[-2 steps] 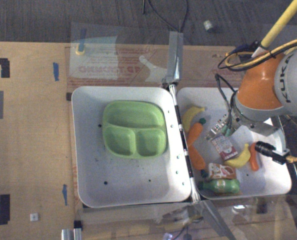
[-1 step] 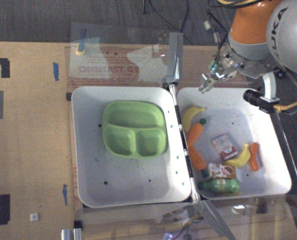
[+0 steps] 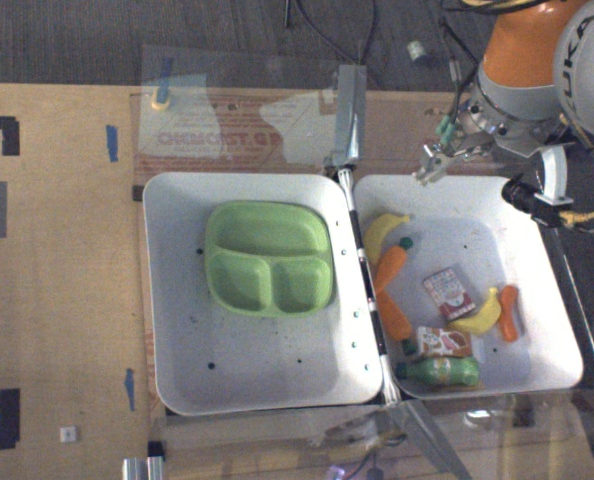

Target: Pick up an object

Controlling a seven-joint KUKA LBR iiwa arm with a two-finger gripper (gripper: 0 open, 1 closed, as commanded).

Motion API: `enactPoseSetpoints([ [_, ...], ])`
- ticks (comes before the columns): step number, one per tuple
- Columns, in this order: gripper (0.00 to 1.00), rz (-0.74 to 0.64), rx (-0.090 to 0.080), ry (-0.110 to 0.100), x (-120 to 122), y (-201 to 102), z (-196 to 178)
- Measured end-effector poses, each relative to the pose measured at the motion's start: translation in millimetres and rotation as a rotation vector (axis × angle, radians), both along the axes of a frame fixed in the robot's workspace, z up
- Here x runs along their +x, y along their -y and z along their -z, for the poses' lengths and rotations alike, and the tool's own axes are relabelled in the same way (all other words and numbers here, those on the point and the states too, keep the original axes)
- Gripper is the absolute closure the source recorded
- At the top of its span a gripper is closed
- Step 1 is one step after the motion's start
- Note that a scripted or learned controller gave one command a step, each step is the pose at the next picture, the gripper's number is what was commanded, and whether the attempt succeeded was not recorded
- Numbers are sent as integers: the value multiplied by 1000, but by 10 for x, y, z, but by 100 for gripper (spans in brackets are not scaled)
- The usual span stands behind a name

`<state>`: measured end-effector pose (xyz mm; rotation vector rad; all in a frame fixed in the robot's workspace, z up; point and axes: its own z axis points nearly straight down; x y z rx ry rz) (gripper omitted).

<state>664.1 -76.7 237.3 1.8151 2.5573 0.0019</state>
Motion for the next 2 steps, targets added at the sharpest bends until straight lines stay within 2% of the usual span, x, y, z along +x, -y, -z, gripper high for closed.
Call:
enactPoseSetpoints([
  [1,0,-1,0,-1,0,-6,0],
  [2,0,-7,2,-3,-565,214,861],
])
